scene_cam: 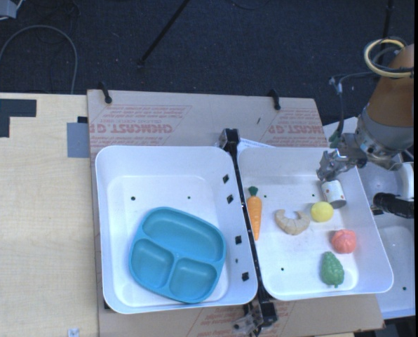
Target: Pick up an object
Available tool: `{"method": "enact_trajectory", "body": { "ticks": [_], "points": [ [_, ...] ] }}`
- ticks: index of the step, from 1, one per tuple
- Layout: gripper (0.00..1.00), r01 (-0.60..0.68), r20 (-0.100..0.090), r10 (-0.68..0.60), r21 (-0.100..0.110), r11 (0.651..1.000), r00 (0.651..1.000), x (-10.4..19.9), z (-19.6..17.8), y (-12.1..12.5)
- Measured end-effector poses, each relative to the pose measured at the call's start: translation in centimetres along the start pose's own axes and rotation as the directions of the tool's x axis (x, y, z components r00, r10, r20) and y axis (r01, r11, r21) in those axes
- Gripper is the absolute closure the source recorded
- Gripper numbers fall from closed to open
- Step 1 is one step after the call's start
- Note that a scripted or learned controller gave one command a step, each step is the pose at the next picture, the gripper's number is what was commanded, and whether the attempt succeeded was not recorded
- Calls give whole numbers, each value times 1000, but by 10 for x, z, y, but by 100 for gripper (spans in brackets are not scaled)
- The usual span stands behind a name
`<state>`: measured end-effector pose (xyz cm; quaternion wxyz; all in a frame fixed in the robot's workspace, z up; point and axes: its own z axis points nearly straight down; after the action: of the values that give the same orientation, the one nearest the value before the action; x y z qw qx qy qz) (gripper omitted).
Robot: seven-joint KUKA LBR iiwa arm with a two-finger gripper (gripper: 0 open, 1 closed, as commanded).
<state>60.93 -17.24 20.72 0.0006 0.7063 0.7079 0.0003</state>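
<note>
From my seat I see 2 white bins. The right bin (279,167) holds a carrot (254,213), lemon (322,211), tomato (344,241) and green vegetable (331,269). The gripper (330,177) hangs just above the lemon; its grip I cannot tell.

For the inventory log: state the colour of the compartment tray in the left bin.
Light blue tray, shown in the camera view.

2 white bins (118,188). Left 1: blue divided tray (177,253). Right 1: orange carrot (254,215) w/ green top at 12, tan shrimp (292,222), yellow lemon (322,211), red-orange tomato (344,241), green veg (331,269). Table (34,216) pale wood, arm (391,97) orange-banded grey.
</note>
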Motion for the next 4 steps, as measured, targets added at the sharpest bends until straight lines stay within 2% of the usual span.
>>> {"method": "enact_trajectory", "body": {
  "ticks": [1,4],
  "points": [
    [100,1,-2,-1,5,1000,1000,49,-9,-7],
    [100,1,-1,-1,6,1000,1000,192,-5,6]
  ]
}}
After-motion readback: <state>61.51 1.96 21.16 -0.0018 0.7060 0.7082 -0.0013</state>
